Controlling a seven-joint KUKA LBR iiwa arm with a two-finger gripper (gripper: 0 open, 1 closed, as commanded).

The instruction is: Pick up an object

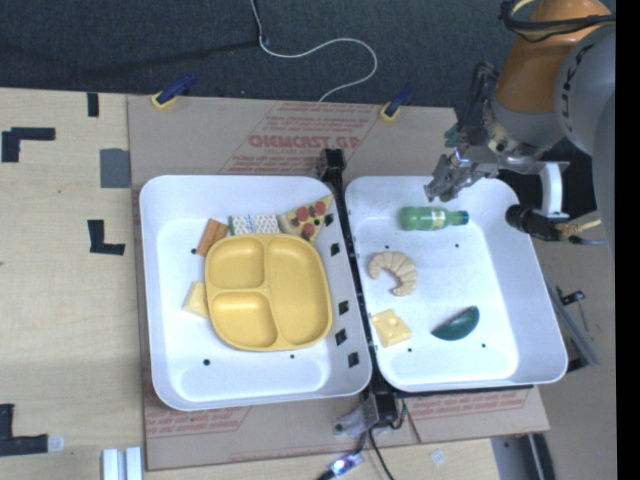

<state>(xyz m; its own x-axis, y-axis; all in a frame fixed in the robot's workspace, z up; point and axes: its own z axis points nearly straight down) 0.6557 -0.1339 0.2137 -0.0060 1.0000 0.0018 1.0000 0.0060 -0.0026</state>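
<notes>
A yellow divided plastic tray [268, 290], a green plastic bottle [432, 218], a tan croissant [394, 270] and a dark teal curved piece [456, 323] are seen in white bins [520, 298].
</notes>
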